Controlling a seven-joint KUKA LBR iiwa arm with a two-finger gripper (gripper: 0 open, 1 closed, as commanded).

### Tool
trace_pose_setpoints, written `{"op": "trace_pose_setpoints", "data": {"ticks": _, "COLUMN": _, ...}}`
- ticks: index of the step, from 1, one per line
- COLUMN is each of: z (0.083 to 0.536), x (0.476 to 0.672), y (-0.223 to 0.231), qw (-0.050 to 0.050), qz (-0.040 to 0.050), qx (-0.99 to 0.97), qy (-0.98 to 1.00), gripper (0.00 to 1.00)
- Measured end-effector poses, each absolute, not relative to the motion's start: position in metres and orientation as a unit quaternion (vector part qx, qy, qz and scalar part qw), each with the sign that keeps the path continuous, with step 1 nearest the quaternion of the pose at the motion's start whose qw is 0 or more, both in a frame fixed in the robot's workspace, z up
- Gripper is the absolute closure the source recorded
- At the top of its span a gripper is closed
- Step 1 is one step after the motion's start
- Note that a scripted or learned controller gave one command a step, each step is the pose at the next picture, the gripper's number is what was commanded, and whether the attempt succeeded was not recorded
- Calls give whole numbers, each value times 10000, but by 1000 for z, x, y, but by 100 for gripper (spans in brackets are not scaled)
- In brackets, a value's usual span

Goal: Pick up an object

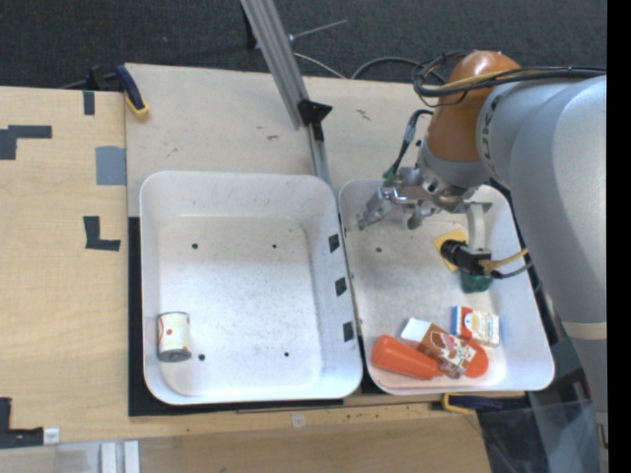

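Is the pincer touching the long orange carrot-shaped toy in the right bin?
Apart. The camera view shows the pincer near the right bin's far end, with bare white floor between it and the long orange carrot-shaped toy at the near end.

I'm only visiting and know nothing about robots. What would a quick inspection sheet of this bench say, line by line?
Surface: pale wooden bench bearing two shallow white bins, left bin and right bin.
Job's things: small white-and-red can in the left bin's near-left corner; orange carrot-shaped toy, small red-and-white carton and green-and-yellow object in the right bin.
Clutter: grey tape patches on the bench.
Grippers: pincer over the right bin's far end, nothing seen in it.
Cables: black cables at the arm's wrist.
Surroundings: slanted metal pole, dark floor.
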State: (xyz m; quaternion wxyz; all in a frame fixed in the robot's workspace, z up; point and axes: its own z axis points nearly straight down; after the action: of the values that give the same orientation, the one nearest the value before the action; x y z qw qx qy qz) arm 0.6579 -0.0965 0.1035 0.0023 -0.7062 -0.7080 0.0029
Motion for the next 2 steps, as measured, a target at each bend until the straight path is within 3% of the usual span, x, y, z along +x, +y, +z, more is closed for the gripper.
{"op": "trace_pose_setpoints", "data": {"ticks": 1, "z": 118, "x": 659, "y": -96, "qw": 3, "qz": 10, "qx": -7057, "qy": -7085, "gripper": 100}}
{"op": "trace_pose_setpoints", "data": {"ticks": 2, "z": 179, "x": 656, "y": -90, "qw": -15, "qz": -15, "qx": -7063, "qy": -7079, "gripper": 100}}
